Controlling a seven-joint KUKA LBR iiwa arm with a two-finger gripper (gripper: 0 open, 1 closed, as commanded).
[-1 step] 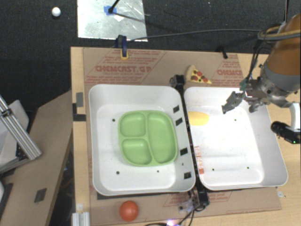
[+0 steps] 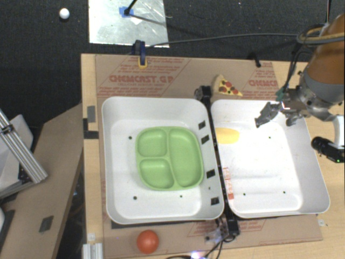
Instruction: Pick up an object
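The pincer is hovering over the far side of the right bin, its fingers apart and gripping nothing, so the approach looks to be the step in hand. The yellow object is lying flat in that bin near its left wall, apart from the pincer. Next, the arm would need to be shifting left over it and descending.

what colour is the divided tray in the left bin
Light green; the divided tray shows plainly in the camera view, lying in the left bin.

Matt green plastic tray, smooth white plastic bins, crinkled shiny foil sheet
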